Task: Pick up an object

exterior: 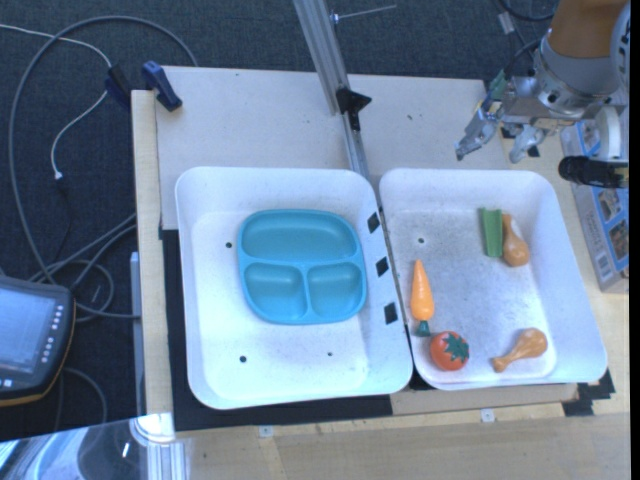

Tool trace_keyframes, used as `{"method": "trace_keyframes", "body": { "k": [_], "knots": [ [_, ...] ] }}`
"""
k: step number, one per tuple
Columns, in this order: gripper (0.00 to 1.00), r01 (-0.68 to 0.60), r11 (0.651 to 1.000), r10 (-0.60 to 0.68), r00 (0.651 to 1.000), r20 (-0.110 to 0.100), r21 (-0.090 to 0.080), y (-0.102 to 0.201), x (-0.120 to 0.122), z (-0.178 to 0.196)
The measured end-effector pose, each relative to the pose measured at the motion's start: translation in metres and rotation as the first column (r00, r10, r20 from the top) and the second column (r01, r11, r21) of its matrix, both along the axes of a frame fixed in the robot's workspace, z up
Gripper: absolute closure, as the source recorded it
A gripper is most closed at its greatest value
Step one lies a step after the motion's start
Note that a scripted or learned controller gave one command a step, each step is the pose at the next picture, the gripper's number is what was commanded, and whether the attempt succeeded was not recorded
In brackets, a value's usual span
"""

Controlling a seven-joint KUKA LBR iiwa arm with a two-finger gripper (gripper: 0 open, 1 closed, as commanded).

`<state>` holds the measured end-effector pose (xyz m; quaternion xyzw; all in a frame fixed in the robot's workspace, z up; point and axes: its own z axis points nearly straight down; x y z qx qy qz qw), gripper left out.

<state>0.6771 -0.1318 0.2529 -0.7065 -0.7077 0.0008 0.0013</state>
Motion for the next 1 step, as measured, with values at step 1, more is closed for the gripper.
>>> {"method": "trace_keyframes", "body": {
  "k": [1],
  "knots": [
    [0.0, 0.0, 1.0, 0.0, 1.0, 0.0, 0.0, -0.0002, 0.0, 0.0]
  ]
}}
